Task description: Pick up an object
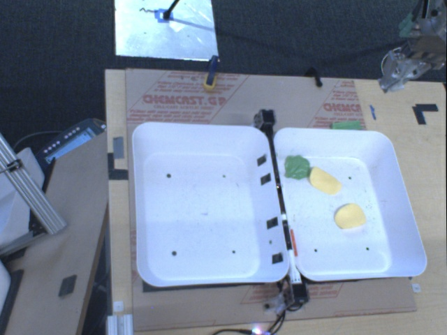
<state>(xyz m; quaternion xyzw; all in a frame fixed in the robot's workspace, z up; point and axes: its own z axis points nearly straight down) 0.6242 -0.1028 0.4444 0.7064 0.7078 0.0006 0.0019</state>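
Observation:
The right white bin [401,187] holds three things: a small green crumpled piece [297,166] near its upper left corner, a yellow oval object [325,181] just right of the green one, and a second yellow lump [349,216] lower down near the middle. My gripper [408,58] hangs high at the top right of the camera view, beyond the bench's far right corner and well away from the bins. Its fingers are too small and blurred to read.
The left white bin [150,187] sits beside the right one, joined by a black hinge strip [276,201]. A yellow and blue clip [210,75] stands on the cardboard behind the bins. A shiny metal plate [164,19] lies on the floor beyond.

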